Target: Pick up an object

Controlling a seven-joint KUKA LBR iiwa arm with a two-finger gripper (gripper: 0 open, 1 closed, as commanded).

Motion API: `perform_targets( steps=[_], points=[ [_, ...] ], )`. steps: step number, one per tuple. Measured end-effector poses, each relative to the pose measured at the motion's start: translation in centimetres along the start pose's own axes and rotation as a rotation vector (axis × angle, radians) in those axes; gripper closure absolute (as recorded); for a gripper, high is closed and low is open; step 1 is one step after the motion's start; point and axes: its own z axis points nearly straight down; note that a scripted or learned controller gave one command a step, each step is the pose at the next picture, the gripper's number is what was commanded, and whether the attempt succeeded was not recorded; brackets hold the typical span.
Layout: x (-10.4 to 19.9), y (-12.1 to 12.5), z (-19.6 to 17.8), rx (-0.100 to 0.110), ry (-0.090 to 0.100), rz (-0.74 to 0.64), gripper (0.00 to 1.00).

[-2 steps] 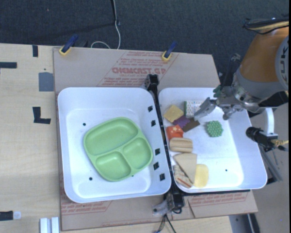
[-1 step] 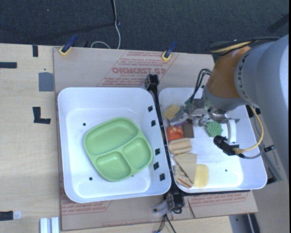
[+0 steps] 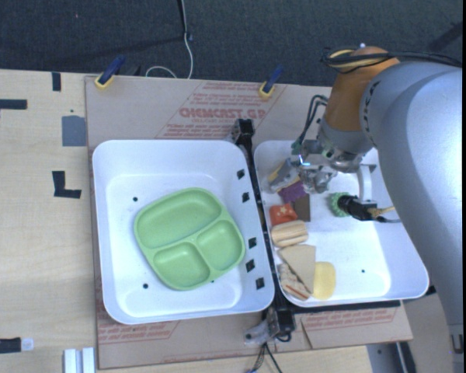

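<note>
My gripper [image 3: 309, 174] hangs low over the far left part of the right bin [image 3: 373, 274], under the orange-banded wrist. A purple block [image 3: 293, 192] lies just below and left of it, and a tan piece [image 3: 279, 176] lies at its left side, against the bin wall. Toward the front sit a red item [image 3: 282, 213], a hot-dog bun [image 3: 289, 232], a slice of toast [image 3: 297, 259] and a yellow piece [image 3: 324, 279]. I see nothing lifted off the bin floor.
The left bin [image 3: 116, 169] holds a green divided plate [image 3: 189, 237]. A black divider rail [image 3: 252, 208] runs between the bins. The grey arm covers the right bin's far right side.
</note>
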Motion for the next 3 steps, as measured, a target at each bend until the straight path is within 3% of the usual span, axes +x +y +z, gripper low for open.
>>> perform_targets(
  steps=[1, 2, 3],
  points=[
    [0.7, -2.8, -0.2, -0.059, -0.007, -0.006, 0.0],
    [0.8, -2.7, -1.1, -0.062, -0.006, -0.009, 1.0],
    [7.3, -7.9, -10.3, -0.07, -0.004, -0.016, 1.0]
  ],
)
